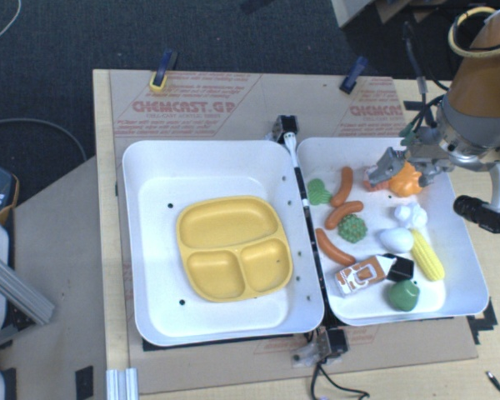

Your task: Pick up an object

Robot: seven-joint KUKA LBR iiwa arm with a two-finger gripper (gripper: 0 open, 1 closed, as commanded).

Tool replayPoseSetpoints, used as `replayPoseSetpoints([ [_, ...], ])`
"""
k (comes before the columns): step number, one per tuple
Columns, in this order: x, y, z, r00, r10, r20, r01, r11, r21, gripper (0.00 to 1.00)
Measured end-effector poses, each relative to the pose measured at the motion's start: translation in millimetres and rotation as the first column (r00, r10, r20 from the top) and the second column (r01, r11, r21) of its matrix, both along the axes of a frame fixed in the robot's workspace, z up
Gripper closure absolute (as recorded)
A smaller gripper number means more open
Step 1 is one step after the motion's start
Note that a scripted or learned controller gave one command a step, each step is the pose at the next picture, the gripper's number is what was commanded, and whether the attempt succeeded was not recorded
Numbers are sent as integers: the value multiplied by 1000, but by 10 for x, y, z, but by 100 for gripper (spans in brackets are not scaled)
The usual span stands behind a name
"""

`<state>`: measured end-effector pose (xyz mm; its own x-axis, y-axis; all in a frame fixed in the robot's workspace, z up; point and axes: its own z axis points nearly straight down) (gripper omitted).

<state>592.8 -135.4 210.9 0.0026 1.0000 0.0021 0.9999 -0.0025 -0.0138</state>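
Note:
The right bin (462, 261) holds several toy foods. Among them are an orange toy (406, 182), two sausages (343, 186), a broccoli floret (352, 228), a corn cob (427, 255), a white egg-like piece (396, 239), a green pepper (403, 295) and a small carton (357, 276). My gripper (397, 172) is low over the back of this bin, right at the orange toy and touching or overlapping it. The view does not settle whether the toy is gripped.
The left bin (146, 223) carries a yellow divided plate (232, 247). A black divider clip (285, 127) sits between the bins at the back. Another sausage (333, 247) and a green leafy piece (318, 192) lie near the right bin's left wall.

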Motion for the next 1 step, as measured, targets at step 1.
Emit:
replayPoseSetpoints([
  [1,29,1,79,1000,3,14,-3,1000,-2,0],
])
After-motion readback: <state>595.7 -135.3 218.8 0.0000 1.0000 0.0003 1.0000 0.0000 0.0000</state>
